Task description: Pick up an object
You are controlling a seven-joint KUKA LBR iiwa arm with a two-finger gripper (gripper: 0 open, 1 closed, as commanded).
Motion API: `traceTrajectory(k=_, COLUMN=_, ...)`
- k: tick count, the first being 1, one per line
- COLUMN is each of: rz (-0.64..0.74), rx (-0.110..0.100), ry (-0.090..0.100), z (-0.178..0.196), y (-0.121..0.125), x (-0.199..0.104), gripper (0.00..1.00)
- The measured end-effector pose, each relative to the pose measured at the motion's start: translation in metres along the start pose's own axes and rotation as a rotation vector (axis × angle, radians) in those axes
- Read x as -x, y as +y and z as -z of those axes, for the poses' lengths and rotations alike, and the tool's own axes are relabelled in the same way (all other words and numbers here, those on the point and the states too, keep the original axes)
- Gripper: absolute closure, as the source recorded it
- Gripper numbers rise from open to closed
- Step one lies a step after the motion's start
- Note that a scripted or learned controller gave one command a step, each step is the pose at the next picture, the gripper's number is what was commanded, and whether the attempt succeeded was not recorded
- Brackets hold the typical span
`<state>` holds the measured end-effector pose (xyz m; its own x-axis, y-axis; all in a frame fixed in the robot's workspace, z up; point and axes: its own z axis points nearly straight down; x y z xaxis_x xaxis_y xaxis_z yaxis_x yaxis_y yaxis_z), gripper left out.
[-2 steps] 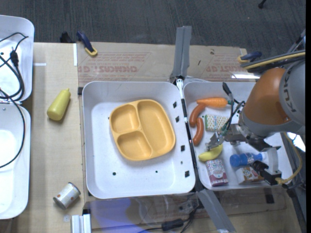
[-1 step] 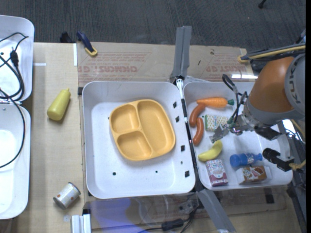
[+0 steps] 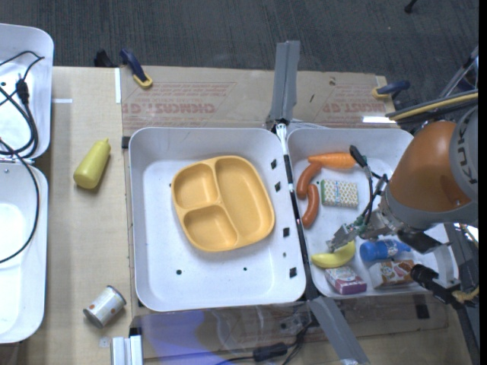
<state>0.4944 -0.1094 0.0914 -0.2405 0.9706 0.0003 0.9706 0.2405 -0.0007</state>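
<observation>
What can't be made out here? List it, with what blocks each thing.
- Two-finger gripper, camera view: too small to tell whether it grips the yellow toy banana beneath it.
- Blue object: half covered by the grey arm.
- Small printed packets: labels too small to read.

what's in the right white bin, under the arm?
Right shallow white bin holds an orange carrot, two sausages, a checked packet, a yellow banana, a blue item and small packets. The arm covers the right part.

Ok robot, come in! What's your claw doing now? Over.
Gripper low in right bin, just above banana. Nothing seen held. Blue item and pink packet crowd close.
</observation>
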Motion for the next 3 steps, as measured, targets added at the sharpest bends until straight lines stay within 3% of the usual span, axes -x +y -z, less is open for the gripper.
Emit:
traceTrajectory(k=1, rz=-0.004, rx=0.004, ry=-0.002, z=0.0094, y=0.0010, x=0.0014, gripper=1.00)
traceTrajectory(k=2, rz=-0.004, rx=0.000, ry=-0.001, z=0.0087, y=-0.0001, x=0.0011, gripper=0.00)
traceTrajectory(k=3, rz=-0.008, rx=0.000, ry=-0.001, z=0.0173, y=-0.0001, x=0.0019, gripper=1.00)
